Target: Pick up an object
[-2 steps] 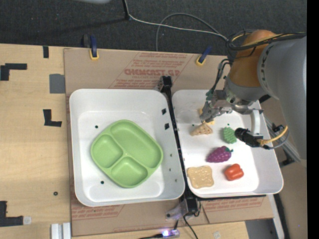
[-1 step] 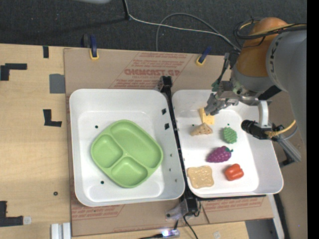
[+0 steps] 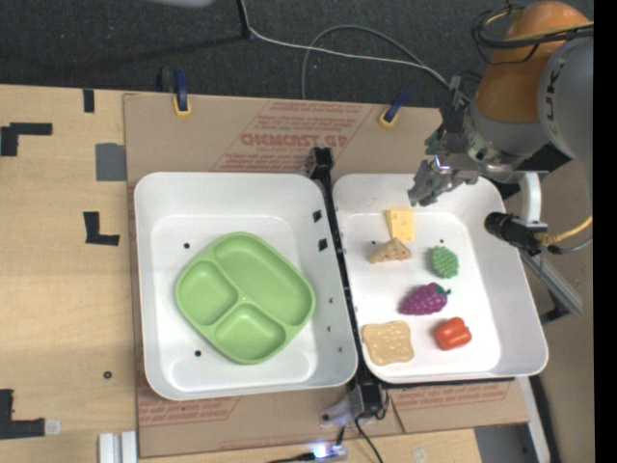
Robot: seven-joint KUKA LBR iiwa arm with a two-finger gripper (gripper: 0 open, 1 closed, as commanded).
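Though the fingers are too small and dark for us to tell how far apart they stand, we see nothing between them; the gripper (image 3: 425, 193) hovers over the far end of the right bin (image 3: 516, 350). Just below it lies a yellow cheese wedge (image 3: 401, 225), then a tan piece (image 3: 390, 252), a green fruit (image 3: 443, 261), purple grapes (image 3: 425, 300), a red pepper (image 3: 452, 333) and toast (image 3: 388, 342). The left bin (image 3: 154, 210) bears a green divided plate (image 3: 245, 297).
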